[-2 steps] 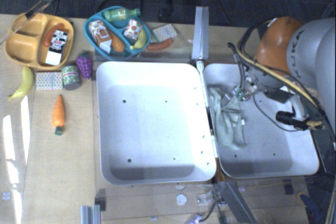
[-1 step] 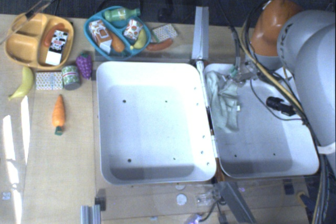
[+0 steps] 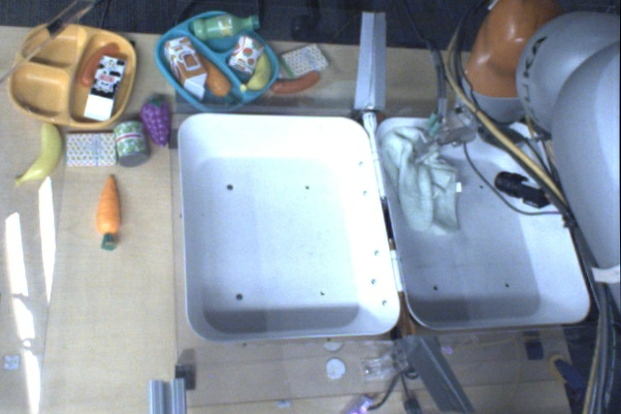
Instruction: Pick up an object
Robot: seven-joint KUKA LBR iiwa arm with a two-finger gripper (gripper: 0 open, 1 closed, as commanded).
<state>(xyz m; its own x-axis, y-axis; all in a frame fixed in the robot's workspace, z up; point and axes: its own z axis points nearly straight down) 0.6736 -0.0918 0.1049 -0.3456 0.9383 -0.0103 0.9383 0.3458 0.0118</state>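
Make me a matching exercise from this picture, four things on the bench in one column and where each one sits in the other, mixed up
Things:
1. Pale crumpled cloth
2. Small orange toy carrot
3. Yellow toy banana
4. Purple toy grape bunch

Places:
A. Bench's left edge, below the yellow tray
B. In the right white bin
C. Beside the small round tin, above the left bin's corner
D. On the bench, left of the left white bin

Pairs: 1-B, 2-D, 3-A, 4-C

Two white bins [image 3: 275, 133] – one cloth [image 3: 419, 179]

Yellow tray [image 3: 39, 87], blue tray [image 3: 175, 48], banana [image 3: 41, 157], carrot [image 3: 109, 208], grapes [image 3: 155, 119]
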